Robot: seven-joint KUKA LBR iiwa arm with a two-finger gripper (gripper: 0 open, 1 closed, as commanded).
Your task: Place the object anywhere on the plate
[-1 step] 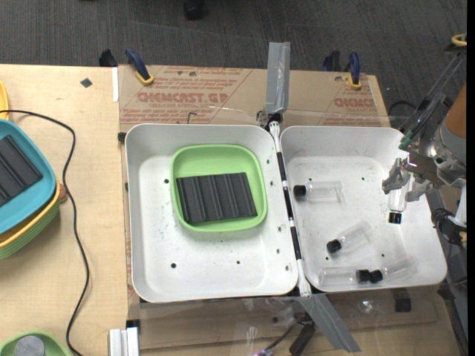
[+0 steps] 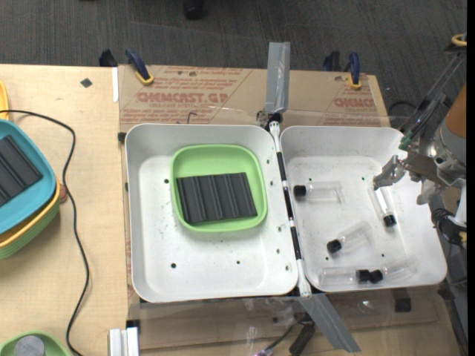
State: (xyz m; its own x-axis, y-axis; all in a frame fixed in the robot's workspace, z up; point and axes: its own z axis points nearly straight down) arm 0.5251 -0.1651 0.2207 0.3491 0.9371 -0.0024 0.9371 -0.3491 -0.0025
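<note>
A green square plate (image 2: 254, 166) lies in the left bin (image 2: 148, 228). A black ribbed slab (image 2: 215, 197) rests flat on the plate and covers most of its floor. My gripper (image 2: 401, 188) hangs over the right side of the right bin (image 2: 326, 148), far from the plate. Its fingers stand open with nothing between them. Just below it a clear vial with a black cap (image 2: 386, 209) lies on the bin floor.
Other clear black-capped vials lie in the right bin: one at the left (image 2: 318, 192), one in the middle (image 2: 349, 239), one at the front (image 2: 375, 275). A stack of blue and yellow bowls (image 2: 22, 191) and a black cable (image 2: 76, 199) are on the bench at left.
</note>
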